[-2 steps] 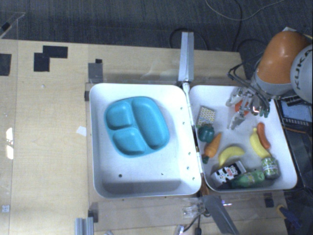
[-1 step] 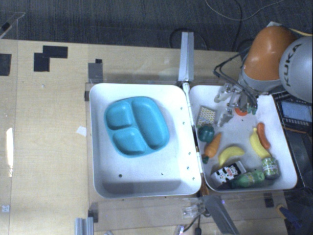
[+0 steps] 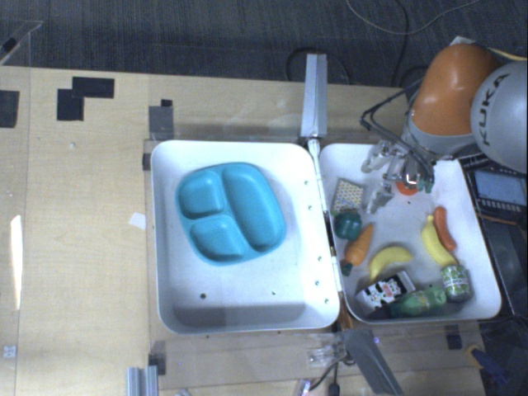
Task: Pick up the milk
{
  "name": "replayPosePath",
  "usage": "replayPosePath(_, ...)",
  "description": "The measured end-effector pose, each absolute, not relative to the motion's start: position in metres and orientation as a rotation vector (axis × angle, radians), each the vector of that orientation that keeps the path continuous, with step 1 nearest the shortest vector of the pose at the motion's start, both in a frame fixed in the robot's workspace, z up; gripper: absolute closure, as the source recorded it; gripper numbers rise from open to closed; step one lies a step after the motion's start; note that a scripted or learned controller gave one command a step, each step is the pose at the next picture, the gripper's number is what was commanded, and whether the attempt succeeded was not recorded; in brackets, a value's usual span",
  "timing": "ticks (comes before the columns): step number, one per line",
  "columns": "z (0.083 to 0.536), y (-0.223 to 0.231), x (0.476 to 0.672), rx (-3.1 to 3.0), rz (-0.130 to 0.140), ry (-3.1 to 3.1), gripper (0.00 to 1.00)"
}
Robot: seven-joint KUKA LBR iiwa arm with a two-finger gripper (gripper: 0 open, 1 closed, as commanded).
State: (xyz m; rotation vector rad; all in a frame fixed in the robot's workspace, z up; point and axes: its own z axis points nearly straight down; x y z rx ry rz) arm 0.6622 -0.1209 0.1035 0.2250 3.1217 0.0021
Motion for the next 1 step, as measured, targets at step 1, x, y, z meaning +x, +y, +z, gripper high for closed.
replayPosePath(1, 0.0869, -0.1959, 0.6623, 0.204, -0.003, 3.135, 0.0)
